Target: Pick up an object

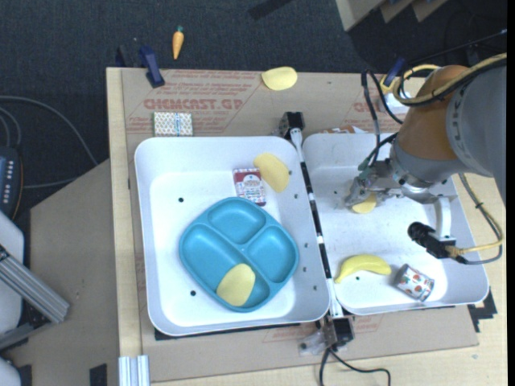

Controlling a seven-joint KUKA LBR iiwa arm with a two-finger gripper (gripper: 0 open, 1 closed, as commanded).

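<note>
My gripper [364, 193] reaches down into the right bin [338, 155], near its upper left part. A small yellow piece [364, 207] lies right under its tip, partly covered by it. Whether the piece is touched or held is hidden. A yellow banana [362, 266] lies near the bin's front edge. To its right rests a small red and white can [414, 282] on its side. The grey arm with its orange band [434, 111] comes in from the upper right.
The left bin [157, 215] holds a blue divided plate [237, 248] with a yellow item [236, 285] on it, a red packet [250, 186] and a yellow lemon-like item [273, 171]. A black cable end [426, 238] hangs over the right bin.
</note>
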